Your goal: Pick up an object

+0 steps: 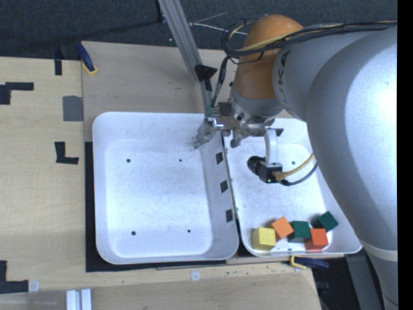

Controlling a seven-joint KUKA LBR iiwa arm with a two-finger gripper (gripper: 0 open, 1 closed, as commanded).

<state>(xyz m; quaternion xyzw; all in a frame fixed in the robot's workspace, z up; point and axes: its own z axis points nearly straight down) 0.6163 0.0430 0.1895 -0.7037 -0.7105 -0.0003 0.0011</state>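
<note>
Blocks (295,232), small cubes, in smooth bin (342,244).

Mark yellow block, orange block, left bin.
yellow block (263,237): camera view, middle of its top face.
orange block (282,227): camera view, middle of its top face.
left bin (102,173): camera view, its left rim.

One fixed camera above the surface (39,173), looking down at a slant, both bins (155,237) in frame (side by side), arm (348,108) entering from the right, close.
</note>
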